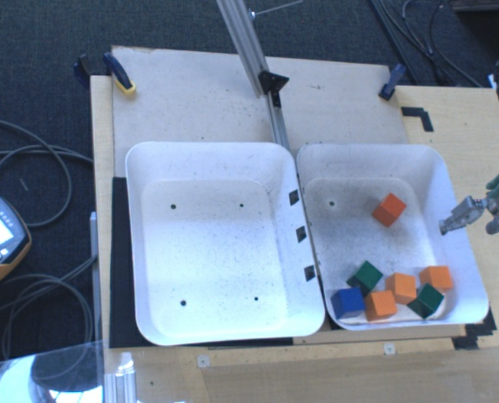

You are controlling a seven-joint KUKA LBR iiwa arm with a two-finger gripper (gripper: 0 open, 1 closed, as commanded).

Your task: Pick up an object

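Pale plywood forms the bench (191,91), on which two shallow white plastic bins are set side by side, their rounded walls touching along the middle. The left bin (144,225) has a speckled, matte floor marked by four small dark dots. The right bin (447,183) is equally speckled, and all the blocks are gathered in it. A slanted aluminium rail (245,36) is seen crossing the bench from the top toward the seam between the bins, with a black bracket on it. Blue clamps are fixed at the bench's far corners, one with a yellow tip.

At the right edge of the view, just outside the right bin's wall, the gripper (455,217) is seen at about mid-height of the bin, its grey metal fingers pointed left toward the bin's rim. Whether the fingers are parted or closed cannot be told at this size; nothing is seen between them.

A lone orange cube (390,209) is placed in the upper middle of the right bin, turned so that its corners point diagonally; being cubic, it has no long axis. Along the near wall a cluster is packed closely: a blue cube (347,301), a green cube (367,275), an orange cube (380,305), a second orange cube (402,286), a dark green cube (427,299) and a third orange cube (436,277). All are matte, sharp-edged blocks, variously rotated.
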